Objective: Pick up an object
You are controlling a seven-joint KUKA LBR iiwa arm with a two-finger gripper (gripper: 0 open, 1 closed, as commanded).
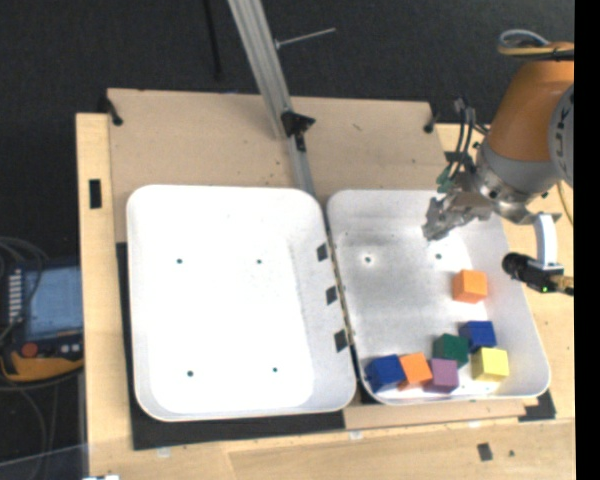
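Several small blocks lie in the right bin [380, 298]. An orange block [470, 285] sits alone toward the right side. Along the front edge are a blue block [384, 371], an orange block [416, 368], a purple block [444, 374], a green block [450, 348], a dark blue block [477, 334] and a yellow block [491, 362]. My gripper [438, 226] hangs over the back of the right bin, up and left of the lone orange block, apart from it. Nothing shows between its fingers.
The left bin [230, 298] lies beside the right one, with black clips [332, 294] along the shared edge. A slanted metal pole [268, 63] rises behind the bins. A black cable fitting [528, 268] sits at the right bin's rim.
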